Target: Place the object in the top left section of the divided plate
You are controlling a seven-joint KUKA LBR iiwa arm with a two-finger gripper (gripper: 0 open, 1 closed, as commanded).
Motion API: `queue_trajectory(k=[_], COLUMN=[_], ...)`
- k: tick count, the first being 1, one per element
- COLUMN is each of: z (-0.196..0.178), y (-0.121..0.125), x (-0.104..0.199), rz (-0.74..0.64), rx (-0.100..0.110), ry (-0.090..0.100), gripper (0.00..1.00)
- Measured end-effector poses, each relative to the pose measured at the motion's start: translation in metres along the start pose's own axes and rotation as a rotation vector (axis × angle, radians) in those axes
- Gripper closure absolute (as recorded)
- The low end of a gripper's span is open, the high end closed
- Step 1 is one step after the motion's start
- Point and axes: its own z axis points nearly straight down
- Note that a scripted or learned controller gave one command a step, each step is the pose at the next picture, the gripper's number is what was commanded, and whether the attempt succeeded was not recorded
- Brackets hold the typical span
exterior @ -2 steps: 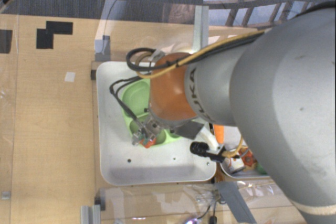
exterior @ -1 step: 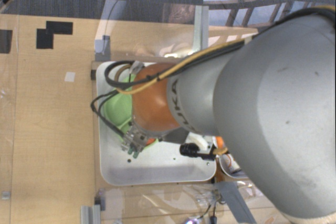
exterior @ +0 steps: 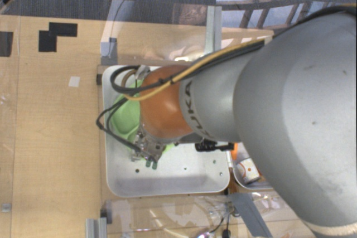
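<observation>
over the left bin (exterior: 167, 184) the arm (exterior: 234, 103) hides most of the green divided plate (exterior: 125, 117). the end effector (exterior: 148, 158) hangs at the plate's lower edge; grip and object can't be told, so placement looks unfinished.

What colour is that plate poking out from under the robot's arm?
Light green. The plate shows partly in the camera view, inside the left white bin.
</observation>
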Motion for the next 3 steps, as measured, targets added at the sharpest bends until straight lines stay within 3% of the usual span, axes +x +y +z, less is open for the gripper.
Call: queue_trajectory(k=[1,2,3], z=[0.006,0.005,0.006], y=[0.002,0.006,-0.008], x=[0.007,0.003,-0.002], rz=[-0.445,-0.798,-0.890], rx=[0.000,-0.006,-0.009], ry=[0.015,0.013,0.016], gripper=[1.00,1.00,1.00])
